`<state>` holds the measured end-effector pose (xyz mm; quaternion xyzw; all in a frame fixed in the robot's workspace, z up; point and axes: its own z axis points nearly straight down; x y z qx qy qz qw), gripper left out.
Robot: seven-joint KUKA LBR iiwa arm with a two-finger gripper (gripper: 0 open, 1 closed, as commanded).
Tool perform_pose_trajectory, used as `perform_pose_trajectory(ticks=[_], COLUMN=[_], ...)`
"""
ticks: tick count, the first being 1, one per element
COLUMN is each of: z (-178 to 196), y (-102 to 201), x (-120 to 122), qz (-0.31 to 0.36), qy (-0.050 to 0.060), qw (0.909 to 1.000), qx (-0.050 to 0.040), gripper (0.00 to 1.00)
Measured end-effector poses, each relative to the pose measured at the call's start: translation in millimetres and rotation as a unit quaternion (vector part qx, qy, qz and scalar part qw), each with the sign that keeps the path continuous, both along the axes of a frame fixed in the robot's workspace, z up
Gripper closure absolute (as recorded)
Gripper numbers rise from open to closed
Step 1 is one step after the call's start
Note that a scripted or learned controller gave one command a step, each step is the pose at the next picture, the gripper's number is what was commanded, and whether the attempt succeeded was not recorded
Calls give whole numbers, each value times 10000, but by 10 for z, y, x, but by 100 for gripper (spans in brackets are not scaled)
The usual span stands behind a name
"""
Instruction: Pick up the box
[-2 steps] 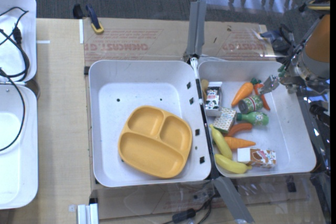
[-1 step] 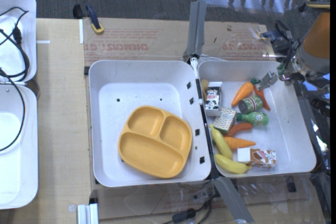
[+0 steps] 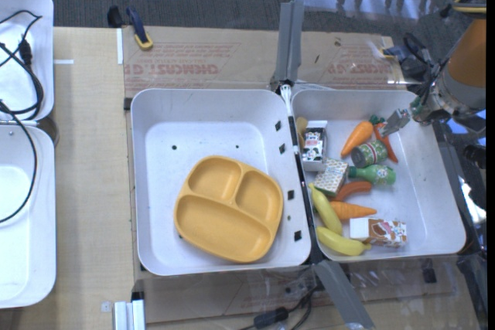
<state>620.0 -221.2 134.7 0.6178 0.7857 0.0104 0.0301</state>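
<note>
Three small boxes lie in the right bin (image 3: 441, 189). A white box with a dark picture (image 3: 313, 144) sits by the bin's left wall. A speckled tan box (image 3: 331, 175) lies just below it. A white and brown box (image 3: 377, 230) rests near the front edge, beside a banana (image 3: 337, 239). My gripper (image 3: 397, 122) hangs over the bin's back right part, next to an orange carrot (image 3: 356, 137) and a green bottle (image 3: 373, 155). It is well apart from all three boxes and nothing shows in its grasp.
A yellow divided plate (image 3: 229, 206) lies in the left bin (image 3: 155, 166). More carrots (image 3: 352, 209) and a second banana (image 3: 325, 209) crowd the right bin's middle. The bin's right half has bare floor. A metal divider (image 3: 289, 50) stands between the bins at the back.
</note>
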Motion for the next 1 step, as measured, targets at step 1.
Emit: perform_pose_trajectory(ticks=[1], z=[-2], y=[-13], x=[-10], qz=[210], qy=[17], qw=[9998], qx=[-15], gripper=[0])
